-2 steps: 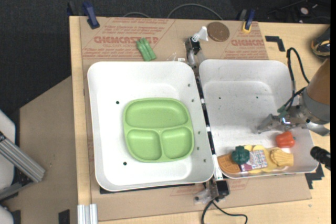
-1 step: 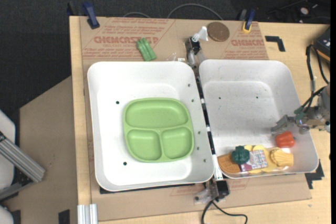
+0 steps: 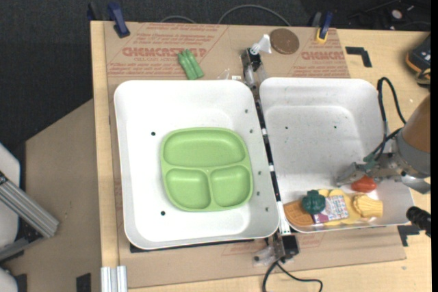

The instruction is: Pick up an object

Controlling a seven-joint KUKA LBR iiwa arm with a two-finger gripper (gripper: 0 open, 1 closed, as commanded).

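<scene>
In the right bin [image 3: 308, 113] several small toys lie along the near wall: a dark green leafy piece [image 3: 314, 202], a colourful flat packet [image 3: 334, 207], a yellow corn-like piece [image 3: 367, 205] and a tan round piece [image 3: 296, 213]. A red object [image 3: 365, 183] lies just above them. My gripper [image 3: 356, 173] reaches in from the right, low over the bin's right part and directly over the red object. Whether it touches that object is unclear.
The left bin [image 3: 137, 147] holds a light green divided plate [image 3: 205, 169]. Behind the bins on the cardboard bench lie a green clip [image 3: 191, 65] and a brown disc [image 3: 285, 42]. A black cable [image 3: 382, 102] runs over the right bin's far right rim.
</scene>
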